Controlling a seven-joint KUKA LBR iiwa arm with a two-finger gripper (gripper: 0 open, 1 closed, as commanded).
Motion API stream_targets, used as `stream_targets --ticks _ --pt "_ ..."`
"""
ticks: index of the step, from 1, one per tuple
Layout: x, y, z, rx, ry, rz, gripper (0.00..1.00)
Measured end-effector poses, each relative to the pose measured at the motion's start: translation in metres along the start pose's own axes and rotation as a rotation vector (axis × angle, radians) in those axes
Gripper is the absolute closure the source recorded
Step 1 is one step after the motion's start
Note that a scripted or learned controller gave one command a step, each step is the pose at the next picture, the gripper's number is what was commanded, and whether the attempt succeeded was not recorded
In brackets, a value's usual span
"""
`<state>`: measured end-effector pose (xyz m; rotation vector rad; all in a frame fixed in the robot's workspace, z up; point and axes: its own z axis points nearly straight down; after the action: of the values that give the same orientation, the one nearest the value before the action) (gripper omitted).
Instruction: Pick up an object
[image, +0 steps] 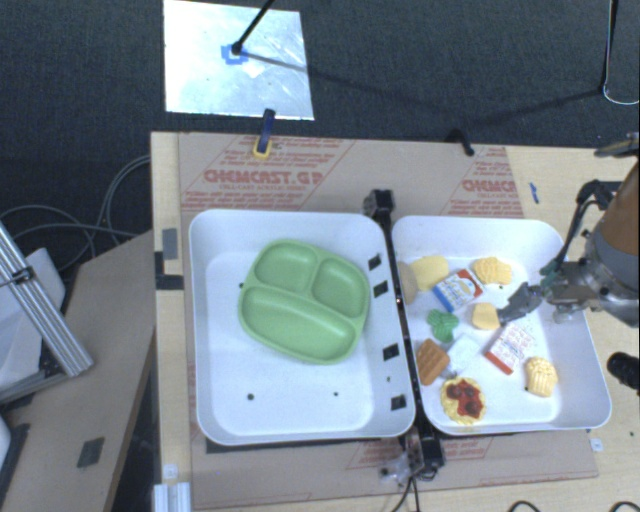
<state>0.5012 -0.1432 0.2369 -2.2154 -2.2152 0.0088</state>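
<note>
In the right bin (580, 400), near to far, lie a red-sauced food piece (464, 398), a yellow corn piece (541, 376), and a red-and-white packet (510, 347) with its long axis slanting up-right. The gripper (517, 301) hovers above it; its finger state cannot be told.

Dark carpet floor (80, 90), shiny metal sheet (238, 58)

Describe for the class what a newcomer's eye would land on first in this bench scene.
First comes the green divided plate, lying alone in the left bin. Next is the cluster of small toy foods in the right bin, among them a waffle piece and a red-topped pizza piece. The gripper reaches in from the right, above those foods.
</note>
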Motion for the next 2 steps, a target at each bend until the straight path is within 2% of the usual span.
stream_targets --ticks 1,2 --pt "0.000 0.002 -0.006 -0.012 -0.002 -0.003 0.00" --pt "-0.005 -0.005 0.045 -0.008 -0.001 -0.001 0.00"
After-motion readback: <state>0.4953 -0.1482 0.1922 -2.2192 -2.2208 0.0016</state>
